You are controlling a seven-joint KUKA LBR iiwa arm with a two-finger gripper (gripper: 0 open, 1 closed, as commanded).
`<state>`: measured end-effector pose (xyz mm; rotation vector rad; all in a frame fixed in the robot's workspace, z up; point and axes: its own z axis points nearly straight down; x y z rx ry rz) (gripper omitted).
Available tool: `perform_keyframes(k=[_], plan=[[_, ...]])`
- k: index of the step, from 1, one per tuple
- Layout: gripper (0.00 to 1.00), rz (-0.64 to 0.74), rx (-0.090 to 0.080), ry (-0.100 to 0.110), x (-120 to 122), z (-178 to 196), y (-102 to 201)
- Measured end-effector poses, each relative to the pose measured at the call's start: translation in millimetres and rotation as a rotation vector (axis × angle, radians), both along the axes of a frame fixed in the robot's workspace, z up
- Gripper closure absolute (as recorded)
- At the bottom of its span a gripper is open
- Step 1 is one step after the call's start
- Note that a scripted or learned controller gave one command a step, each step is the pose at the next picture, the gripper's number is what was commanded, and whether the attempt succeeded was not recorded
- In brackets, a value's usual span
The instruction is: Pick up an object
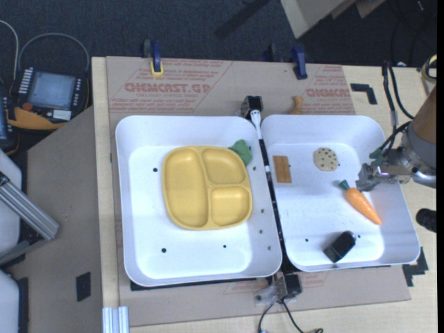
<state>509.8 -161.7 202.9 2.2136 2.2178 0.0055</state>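
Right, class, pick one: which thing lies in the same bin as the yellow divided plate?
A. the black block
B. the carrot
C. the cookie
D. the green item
D: the green item peeks out at the plate's upper right edge in the left bin, while the carrot, cookie and black block all lie in the right bin.

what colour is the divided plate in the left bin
Yellow. The divided plate shows plainly in the camera view, lying in the left bin.
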Motion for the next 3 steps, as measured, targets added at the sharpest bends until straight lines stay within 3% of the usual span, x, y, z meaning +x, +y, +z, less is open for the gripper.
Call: perform_keyframes(k=[1, 3], plan=[[1.0, 0.0, 0.0, -0.001, 6, 61, 6], [1.0, 0.005, 0.006, 0.011, 24, 47, 123]])
